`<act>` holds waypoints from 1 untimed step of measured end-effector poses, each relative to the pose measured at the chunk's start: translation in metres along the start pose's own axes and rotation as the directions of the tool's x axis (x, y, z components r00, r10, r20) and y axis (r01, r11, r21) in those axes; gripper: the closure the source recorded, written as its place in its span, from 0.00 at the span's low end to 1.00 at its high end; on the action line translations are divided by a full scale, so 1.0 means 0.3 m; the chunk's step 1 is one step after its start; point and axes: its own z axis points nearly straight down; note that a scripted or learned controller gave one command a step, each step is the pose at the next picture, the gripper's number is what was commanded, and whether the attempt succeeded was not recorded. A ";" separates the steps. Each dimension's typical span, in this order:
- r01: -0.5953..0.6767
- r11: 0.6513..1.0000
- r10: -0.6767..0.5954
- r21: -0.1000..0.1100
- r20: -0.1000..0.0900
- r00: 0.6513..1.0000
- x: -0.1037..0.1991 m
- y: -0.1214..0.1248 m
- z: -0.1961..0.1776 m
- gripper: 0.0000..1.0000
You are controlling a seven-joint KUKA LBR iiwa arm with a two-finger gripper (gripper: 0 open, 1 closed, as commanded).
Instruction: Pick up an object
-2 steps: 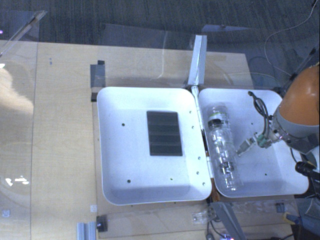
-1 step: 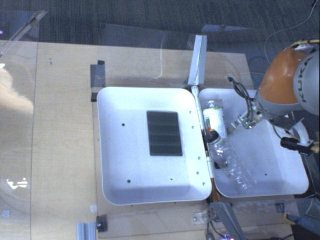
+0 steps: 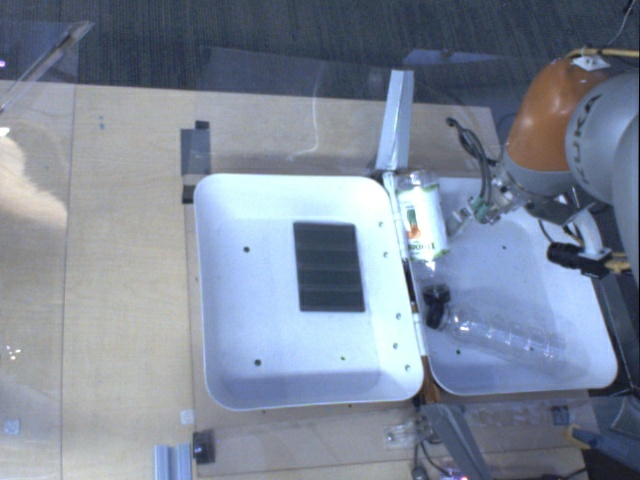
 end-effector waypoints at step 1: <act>-0.016 1.000 0.016 -0.014 0.016 1.000 0.027 -0.064 0.051 0.00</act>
